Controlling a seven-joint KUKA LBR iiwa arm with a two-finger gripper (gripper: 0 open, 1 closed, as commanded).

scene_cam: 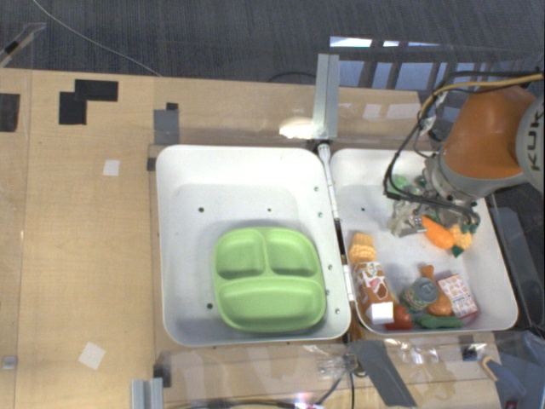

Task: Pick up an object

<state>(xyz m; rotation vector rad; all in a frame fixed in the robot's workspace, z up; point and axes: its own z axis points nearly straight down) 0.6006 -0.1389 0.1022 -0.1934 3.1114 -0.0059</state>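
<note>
A: Carrot point(439, 235) lies in the right bin point(502, 267), upper right part, orange with a green tip toward the right. It sits just below the gripper point(417, 216).

B: Contact between the two?

A: The gripper is low over the bin, directly beside the carrot's left end. Touching or just apart: cannot tell from this angle. Nothing is visibly between the fingers.

B: Finger state?

A: Cannot tell whether apart or together. The wrist and cables hide them from above.

B: Arm position?

A: Arm point(490, 135) enters from the right, orange band above the wrist, over the upper right corner of the right bin.

B: Other contents, right bin?

A: Corn cob point(362, 247) near the left wall. Bottle point(372, 285) just below it, lying along that wall. Tin can point(421, 294) in the lower middle, with a pink box point(457, 296) just to its right. Small red and green items at the lower edge, too small to identify.

B: Left bin?

A: Left bin point(196, 186) holds a green tray point(268, 278) with three compartments, lying flat in the lower middle. The two bins sit side by side, walls touching.
</note>
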